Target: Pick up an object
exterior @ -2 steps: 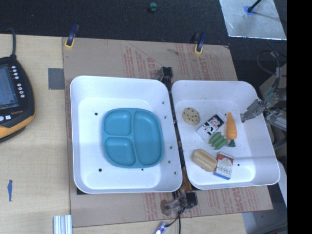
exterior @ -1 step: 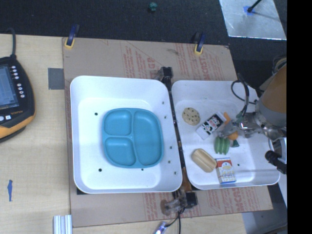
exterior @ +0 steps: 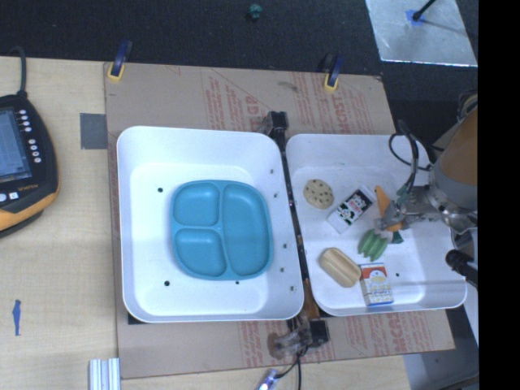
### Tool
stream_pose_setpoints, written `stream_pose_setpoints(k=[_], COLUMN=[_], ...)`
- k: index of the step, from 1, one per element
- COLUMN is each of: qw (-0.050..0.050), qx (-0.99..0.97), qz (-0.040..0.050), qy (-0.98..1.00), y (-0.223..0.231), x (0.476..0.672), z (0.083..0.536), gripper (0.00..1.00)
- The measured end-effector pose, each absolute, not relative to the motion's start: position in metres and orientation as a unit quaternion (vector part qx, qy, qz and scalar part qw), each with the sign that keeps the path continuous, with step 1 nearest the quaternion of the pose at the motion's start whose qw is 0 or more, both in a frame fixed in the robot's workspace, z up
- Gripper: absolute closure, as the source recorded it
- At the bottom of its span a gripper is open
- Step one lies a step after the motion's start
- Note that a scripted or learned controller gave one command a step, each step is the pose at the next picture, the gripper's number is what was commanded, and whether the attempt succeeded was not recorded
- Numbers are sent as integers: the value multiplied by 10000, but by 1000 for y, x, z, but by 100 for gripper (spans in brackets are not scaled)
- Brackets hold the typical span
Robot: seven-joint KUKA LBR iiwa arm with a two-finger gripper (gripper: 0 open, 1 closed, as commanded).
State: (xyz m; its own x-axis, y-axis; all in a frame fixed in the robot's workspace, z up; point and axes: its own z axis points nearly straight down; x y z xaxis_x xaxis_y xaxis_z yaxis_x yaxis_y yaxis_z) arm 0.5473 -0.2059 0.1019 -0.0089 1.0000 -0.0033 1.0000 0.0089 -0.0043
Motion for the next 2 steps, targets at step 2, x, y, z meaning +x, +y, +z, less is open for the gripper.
stream_pose_setpoints(k=[2], qw=[6], qx=[-7051], qz=[2], qy=[-7091], y=[-71], x=[561], z=[193], gripper=[100])
